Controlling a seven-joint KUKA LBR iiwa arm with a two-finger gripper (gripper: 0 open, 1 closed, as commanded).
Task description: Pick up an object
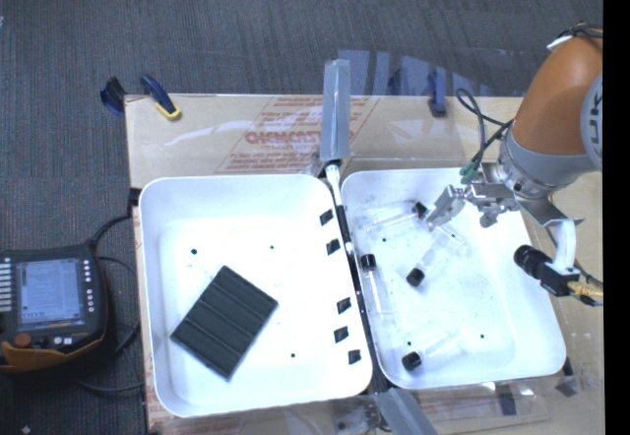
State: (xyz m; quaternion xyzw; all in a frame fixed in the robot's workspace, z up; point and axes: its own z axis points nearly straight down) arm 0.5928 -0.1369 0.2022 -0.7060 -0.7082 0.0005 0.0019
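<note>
A dark ribbed pad [225, 321] lies in the left bin [157, 226]. Right of it, clear black-capped tubes [433, 256] scatter the right bin [541, 344], where the gripper [463, 209] hovers, its fingers apparently spread, grasping nothing.

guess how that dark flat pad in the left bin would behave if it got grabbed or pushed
The dark pad lies flat, so it would likely slide rather than roll or tip. Its ribbed surface may offer some grip. Being thin and low against the left bin floor, its edges look hard to pinch.
</note>
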